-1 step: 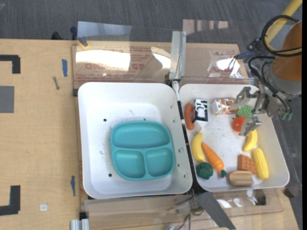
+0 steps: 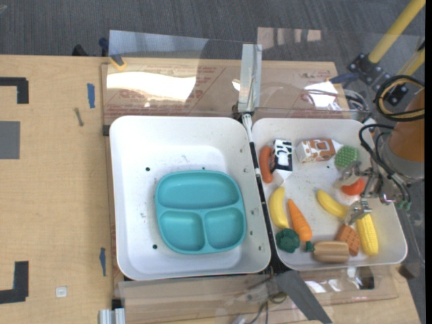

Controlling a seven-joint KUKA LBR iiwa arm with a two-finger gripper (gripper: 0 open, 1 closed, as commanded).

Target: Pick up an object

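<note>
two white bins sat side by side on the bench. left bin (image 2: 128, 181) held a teal divided plate (image 2: 200, 210) w/ three compartments, roughly centred.

right bin (image 2: 398, 248) held the toy food: a red sausage-like piece (image 2: 266, 164) by the left wall, a black-and-white carton (image 2: 283, 155) just beside it, an orange-and-white box (image 2: 316, 150) next along, then a green round item (image 2: 347, 156) toward the back right. mid bin: a yellow banana (image 2: 277, 208) upright by the left wall, a carrot (image 2: 300, 220) touching it on the right, a 2nd banana (image 2: 331, 203) lying slantwise. front edge: broccoli (image 2: 287, 239), a hot dog bun (image 2: 331, 251), a waffle-like brown piece (image 2: 348, 237) and a corn cob (image 2: 368, 233).

arm (image 2: 408, 144) came in from the right, orange band over the bin's right rim. gripper (image 2: 361, 194) hung low over the right part of the right bin, near a red-orange piece (image 2: 352, 187) and just above the corn. metal parts there were too cluttered; couldn't tell how far apart its fingers were or if it had hold of anything.
</note>
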